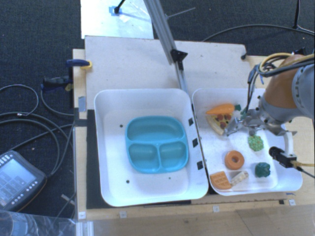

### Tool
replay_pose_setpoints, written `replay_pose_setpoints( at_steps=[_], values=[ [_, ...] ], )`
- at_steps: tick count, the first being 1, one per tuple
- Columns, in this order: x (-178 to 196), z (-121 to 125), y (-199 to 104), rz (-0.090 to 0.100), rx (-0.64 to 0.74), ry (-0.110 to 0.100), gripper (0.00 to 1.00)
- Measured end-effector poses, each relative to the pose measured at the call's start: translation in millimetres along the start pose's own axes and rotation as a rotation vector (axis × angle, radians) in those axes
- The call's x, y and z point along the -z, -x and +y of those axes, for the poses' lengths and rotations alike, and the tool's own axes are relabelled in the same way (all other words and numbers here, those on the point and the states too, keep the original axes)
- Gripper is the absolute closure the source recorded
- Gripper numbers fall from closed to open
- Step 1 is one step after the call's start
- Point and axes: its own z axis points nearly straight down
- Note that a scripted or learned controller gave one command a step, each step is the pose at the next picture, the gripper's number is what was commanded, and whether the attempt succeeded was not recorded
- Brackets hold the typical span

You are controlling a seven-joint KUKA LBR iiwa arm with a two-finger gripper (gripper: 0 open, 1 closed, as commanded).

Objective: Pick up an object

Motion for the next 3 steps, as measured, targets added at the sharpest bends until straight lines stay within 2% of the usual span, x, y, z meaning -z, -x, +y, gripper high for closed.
replay_pose_setpoints(
  at_steps=[1, 3],
  values=[
    [12.7, 1.6, 0.2, -0.001, 0.0, 0.006, 1.0],
    [134.2, 11.7, 9.4, -0.003, 0.007, 0.011, 1.0]
  ],
)
